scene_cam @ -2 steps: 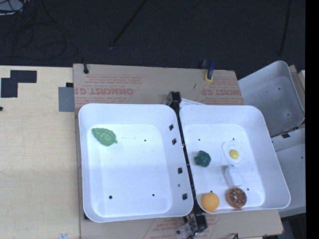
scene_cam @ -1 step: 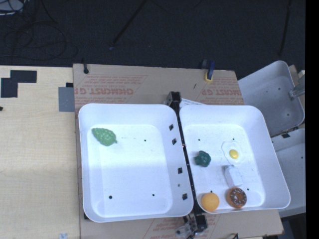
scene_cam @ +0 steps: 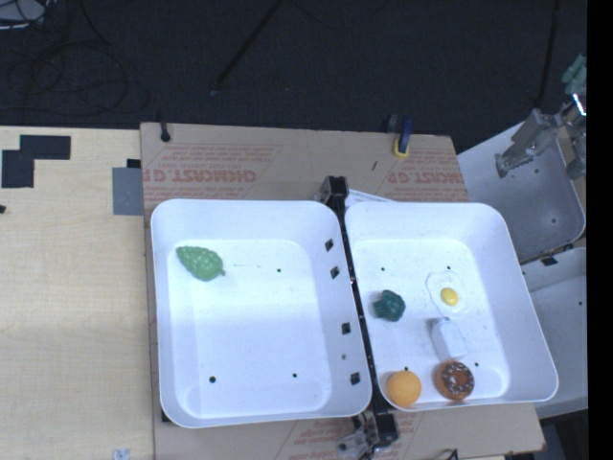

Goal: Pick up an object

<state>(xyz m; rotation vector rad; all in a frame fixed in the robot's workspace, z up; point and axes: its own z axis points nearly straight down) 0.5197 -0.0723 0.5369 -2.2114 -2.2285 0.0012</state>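
looking down, i see a green leafy piece (scene_cam: 199, 262) in the left bin (scene_cam: 172, 372); right bin (scene_cam: 517, 286) holds broccoli (scene_cam: 389, 305), egg (scene_cam: 447, 295), orange (scene_cam: 404, 388), donut (scene_cam: 455, 379), possibly a white block (scene_cam: 446, 337). gripper state: can't tell.

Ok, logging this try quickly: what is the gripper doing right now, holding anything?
Gripper: at the view's right edge, away from both bins; open or closed cannot be told.
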